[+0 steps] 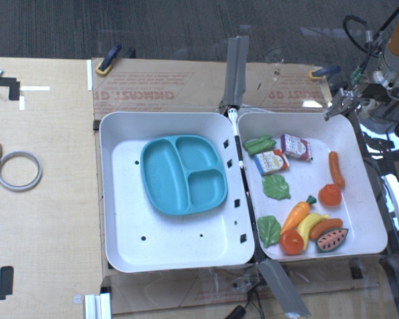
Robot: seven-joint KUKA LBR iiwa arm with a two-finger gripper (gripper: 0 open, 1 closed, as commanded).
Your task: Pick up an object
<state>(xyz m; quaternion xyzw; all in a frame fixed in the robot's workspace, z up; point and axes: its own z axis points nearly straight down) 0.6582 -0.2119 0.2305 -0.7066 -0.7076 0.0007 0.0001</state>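
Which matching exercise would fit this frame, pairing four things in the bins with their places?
Things:
1. teal divided plate
2. watermelon slice
3. purple packet
4. carrot

Places:
A. far part of the right bin
B. middle of the left bin
C. right bin, near corner on the arm's side
D. right bin, between the banana and a green leaf

Pairs: 1-B, 2-C, 3-A, 4-D

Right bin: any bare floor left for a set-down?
Right bin: bare strip between the purple packet and the sausage. Its near end is crowded around the carrot and watermelon slice. Left bin: open floor around the blue plate.
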